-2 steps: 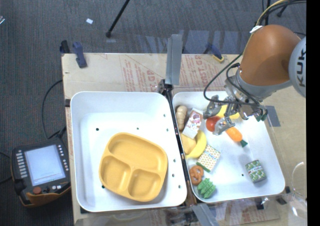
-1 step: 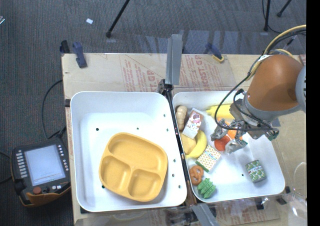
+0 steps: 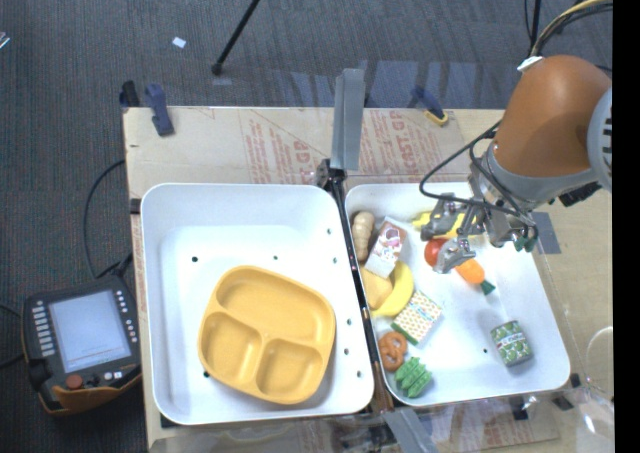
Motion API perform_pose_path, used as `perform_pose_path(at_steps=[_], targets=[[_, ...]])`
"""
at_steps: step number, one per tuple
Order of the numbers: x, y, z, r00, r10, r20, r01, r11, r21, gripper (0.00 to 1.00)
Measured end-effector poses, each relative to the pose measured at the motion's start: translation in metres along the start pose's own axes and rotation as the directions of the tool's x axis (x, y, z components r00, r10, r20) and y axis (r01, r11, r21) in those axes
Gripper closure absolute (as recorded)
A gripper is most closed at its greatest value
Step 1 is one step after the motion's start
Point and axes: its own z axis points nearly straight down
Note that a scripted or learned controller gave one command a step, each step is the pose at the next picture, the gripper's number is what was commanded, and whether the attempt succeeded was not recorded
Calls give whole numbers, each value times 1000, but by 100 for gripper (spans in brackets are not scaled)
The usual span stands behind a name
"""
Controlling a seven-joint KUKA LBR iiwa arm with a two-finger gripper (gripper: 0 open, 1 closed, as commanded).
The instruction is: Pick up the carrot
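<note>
gripper [image 3: 457,253] hangs over the carrot [image 3: 473,273] in the right bin [image 3: 545,311]

I am making out only faint reddish mirrored lettering on the cardboard sheet [image 3: 270,146] lying at twelve o'clock from my two bins, too blurred to spell out, while the labels on the small cartons [image 3: 388,246] and bottle [image 3: 510,342] are showing no legible words.

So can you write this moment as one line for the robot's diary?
task: pick up carrot | gripper: over right white bin | small orange toy carrot: just beside gripper, grasp unclear | yellow compartment tray: left bin
</note>
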Motion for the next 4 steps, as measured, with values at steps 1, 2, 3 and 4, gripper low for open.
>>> perform_pose_path(at_steps=[1,2,3,4], targets=[[-42,-20,-2,996,91,-3,-91,996,0,100],[17,-60,98,990,-144,-6,144,990,-3,100],[16,-60,98,989,-145,-6,145,989,-3,0],[16,-59,92,989,-145,-8,145,989,-7,100]])
